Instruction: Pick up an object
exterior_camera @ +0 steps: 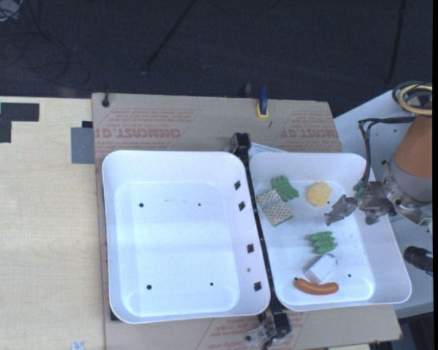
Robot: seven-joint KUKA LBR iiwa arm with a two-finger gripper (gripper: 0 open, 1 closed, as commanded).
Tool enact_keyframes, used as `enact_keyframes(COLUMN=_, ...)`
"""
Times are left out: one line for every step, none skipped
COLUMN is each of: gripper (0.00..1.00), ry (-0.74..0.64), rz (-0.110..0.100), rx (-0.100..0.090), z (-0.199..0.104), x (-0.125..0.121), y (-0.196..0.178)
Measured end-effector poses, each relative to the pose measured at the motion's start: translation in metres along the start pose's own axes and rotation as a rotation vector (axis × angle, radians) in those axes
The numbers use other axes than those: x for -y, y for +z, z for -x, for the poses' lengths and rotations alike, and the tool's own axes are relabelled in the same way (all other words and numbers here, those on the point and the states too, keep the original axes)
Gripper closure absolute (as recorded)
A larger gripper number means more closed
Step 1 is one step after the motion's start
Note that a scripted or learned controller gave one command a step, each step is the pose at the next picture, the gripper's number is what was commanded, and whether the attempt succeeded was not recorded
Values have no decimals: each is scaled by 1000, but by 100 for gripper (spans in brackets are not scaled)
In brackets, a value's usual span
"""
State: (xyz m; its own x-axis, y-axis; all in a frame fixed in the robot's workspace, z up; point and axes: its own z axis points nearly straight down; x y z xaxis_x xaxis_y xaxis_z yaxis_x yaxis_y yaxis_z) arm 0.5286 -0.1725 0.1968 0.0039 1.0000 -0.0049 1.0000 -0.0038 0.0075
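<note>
The right bin (379, 272) holds several small objects. A yellow round piece (320, 193) lies near its back, with a green toy (284, 188) and a patterned block (274, 208) to the left of it. Another green piece (323, 241) sits mid-bin, a white-grey block (321, 267) lies nearer the front, and an orange sausage (316, 288) rests at the front wall. My gripper (340, 211) hangs over the right part of this bin, just right of the yellow piece, fingers pointing left. Nothing shows between the fingers.
The left bin (120, 195) stands beside the right one on a cardboard sheet (175, 126). A black divider clip strip (250, 217) runs between the bins. The arm's orange band (416, 148) is at the right edge. Light wooden bench lies to the left.
</note>
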Motion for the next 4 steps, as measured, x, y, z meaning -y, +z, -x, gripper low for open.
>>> enact_keyframes(gripper=0, ry=-9, rz=-15, rx=-9, z=-65, x=-14, y=63)
enact_keyframes(gripper=0, ry=-6, rz=-9, rx=-6, z=-88, x=-40, y=54)
enact_keyframes(gripper=0, ry=1, rz=11, rx=6, z=9, x=-78, y=-110)
enact_keyframes(gripper=0, ry=-11, rz=-21, rx=-11, z=-73, x=-113, y=58)
